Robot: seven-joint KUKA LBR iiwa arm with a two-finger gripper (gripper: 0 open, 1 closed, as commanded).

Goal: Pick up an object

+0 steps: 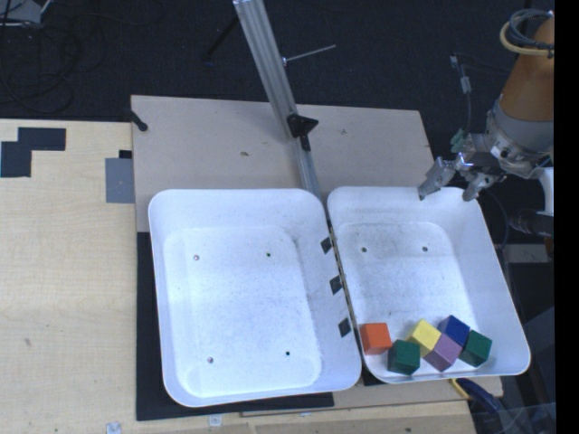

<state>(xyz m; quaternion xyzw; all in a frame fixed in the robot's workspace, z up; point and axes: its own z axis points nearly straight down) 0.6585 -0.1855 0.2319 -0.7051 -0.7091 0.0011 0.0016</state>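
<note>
No writing can be read anywhere. The counter (63, 269) is pale wood under a beige board, against a dark room. The right bin (493, 269) holds six blocks in its near corner: orange block (376, 336), yellow block (426, 334), blue, purple and two green. The hand (450, 183), spread and holding nothing, hangs over that bin's far rim.

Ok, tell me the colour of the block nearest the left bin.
Orange block, camera view.
</note>
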